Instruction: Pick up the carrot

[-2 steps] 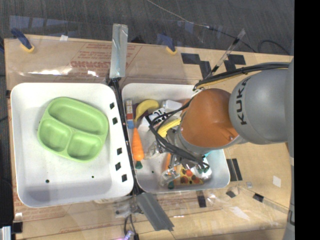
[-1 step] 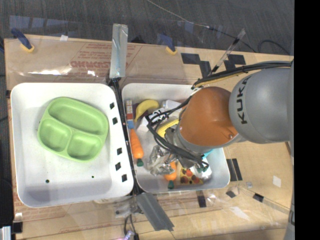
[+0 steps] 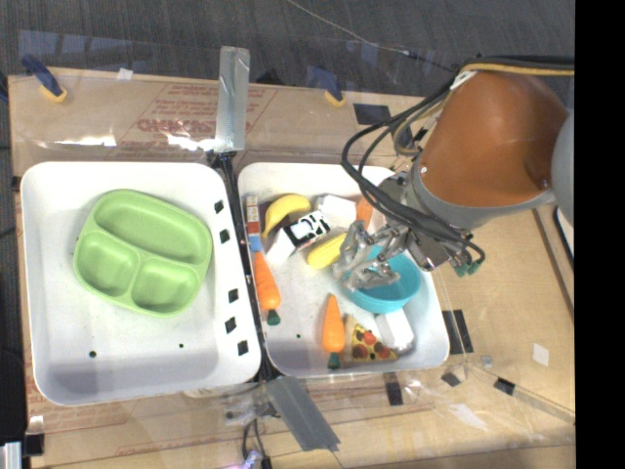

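— Where's the gripper (image 3: 366, 262)?

— Over the right bin (image 3: 435, 345), low, right part of it. Metal fingers hang just above a blue bowl (image 3: 395, 289). Nothing between them that I can make out. Open or closed, I cannot tell; cables and shine muddle it.

— And the carrot (image 3: 334, 324)?

— Near side of the right bin, lying roughly upright in the view, tip toward the far side, green stub at the near wall. It sits left of and nearer than the gripper, apart from it, just left of the bowl.

— Anything else orange?

— A second carrot (image 3: 266, 283) along the bin's left wall, well apart from the gripper.

— Other clutter?

— Two bananas (image 3: 285, 209) at the far side, a pizza slice (image 3: 368, 343) beside the carrot. Left bin (image 3: 44, 291) holds a green tray (image 3: 145, 252).
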Robot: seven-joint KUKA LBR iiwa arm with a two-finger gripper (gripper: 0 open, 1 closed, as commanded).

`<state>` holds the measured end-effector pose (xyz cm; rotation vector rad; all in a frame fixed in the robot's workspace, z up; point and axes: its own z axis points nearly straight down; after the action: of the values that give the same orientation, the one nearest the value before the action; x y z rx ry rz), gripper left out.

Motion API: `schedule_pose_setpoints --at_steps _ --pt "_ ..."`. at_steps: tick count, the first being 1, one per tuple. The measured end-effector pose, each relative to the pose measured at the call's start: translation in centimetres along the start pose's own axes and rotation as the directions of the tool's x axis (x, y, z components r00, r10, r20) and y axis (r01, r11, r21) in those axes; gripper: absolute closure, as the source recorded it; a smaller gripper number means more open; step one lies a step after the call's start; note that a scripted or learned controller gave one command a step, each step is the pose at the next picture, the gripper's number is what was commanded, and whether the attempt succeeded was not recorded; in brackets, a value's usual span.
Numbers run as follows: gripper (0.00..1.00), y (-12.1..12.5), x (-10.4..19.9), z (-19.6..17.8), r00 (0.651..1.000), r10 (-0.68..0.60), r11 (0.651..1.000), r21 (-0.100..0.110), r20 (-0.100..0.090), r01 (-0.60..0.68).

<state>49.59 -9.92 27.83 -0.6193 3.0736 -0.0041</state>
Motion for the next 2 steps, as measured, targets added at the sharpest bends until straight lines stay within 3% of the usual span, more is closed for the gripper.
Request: schedule_pose_setpoints --at_steps 1,2 --pt "1.0 -2.63 -2.62 9.53 0.951 -0.308 0.951 -0.014 -0.009 0.308" --pt "0.0 -2.67 -2.66 9.43 0.951 -0.308 0.951 -0.012 -0.008 0.308"
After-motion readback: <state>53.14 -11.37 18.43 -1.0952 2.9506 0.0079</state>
